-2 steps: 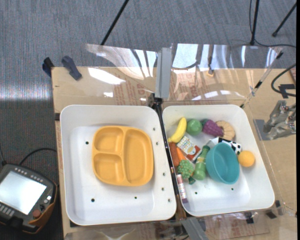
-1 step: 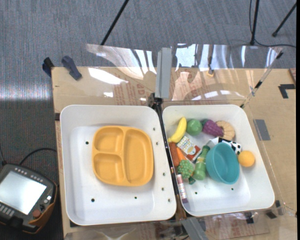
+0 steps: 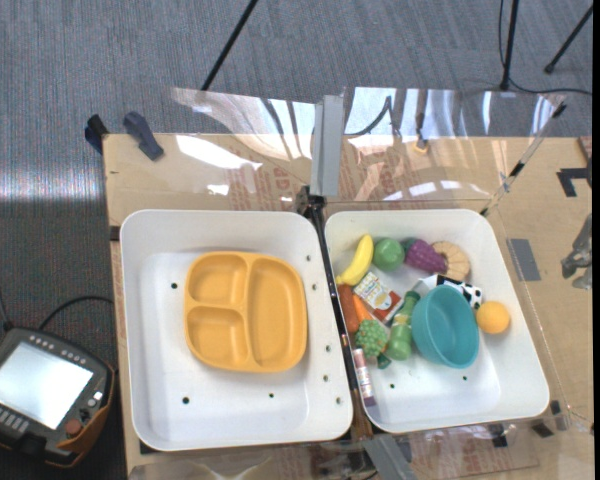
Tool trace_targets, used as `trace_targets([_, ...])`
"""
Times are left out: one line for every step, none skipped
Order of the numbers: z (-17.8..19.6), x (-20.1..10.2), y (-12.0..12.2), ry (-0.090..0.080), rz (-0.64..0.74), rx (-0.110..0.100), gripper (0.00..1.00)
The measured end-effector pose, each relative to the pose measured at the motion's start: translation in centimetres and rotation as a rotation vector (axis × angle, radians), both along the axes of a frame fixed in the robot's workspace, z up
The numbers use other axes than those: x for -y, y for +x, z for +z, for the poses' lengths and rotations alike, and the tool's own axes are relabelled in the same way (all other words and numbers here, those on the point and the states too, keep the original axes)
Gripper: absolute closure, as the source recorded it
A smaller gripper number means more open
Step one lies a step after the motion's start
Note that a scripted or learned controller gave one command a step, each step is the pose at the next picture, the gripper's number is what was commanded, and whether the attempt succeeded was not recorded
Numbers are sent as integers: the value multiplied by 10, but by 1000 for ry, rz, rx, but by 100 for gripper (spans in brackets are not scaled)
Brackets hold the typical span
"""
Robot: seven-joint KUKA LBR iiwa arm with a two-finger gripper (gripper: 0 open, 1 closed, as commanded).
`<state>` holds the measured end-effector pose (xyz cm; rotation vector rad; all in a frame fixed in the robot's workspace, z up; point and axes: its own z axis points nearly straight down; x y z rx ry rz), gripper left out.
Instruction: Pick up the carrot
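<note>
The carrot (image 3: 350, 309) is a small orange piece lying along the left wall of the right bin (image 3: 520, 388). It sits between a banana (image 3: 358, 260) above and a broccoli floret (image 3: 371, 338) below, partly tucked under a small printed carton (image 3: 377, 293). A grey part of my gripper (image 3: 581, 253) shows at the far right, outside the right bin and well away from the carrot.
The right bin also holds a green fruit (image 3: 388, 254), purple grapes (image 3: 427, 256), a cookie (image 3: 453, 259), a teal bowl (image 3: 446, 326), an orange (image 3: 493, 317), a green bottle (image 3: 400, 336) and a thin tube (image 3: 363, 373). A yellow divided plate (image 3: 246, 311) lies in the left bin (image 3: 150, 388).
</note>
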<state>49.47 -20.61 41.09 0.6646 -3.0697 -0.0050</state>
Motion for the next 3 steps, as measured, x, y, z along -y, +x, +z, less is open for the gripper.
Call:
trace_targets([-182, 5, 0, 5, -21, -12, 100])
trace_targets([-18, 8, 12, -7, -94, 17, 100])
trace_targets([-174, -8, 4, 5, 76, -9, 100])
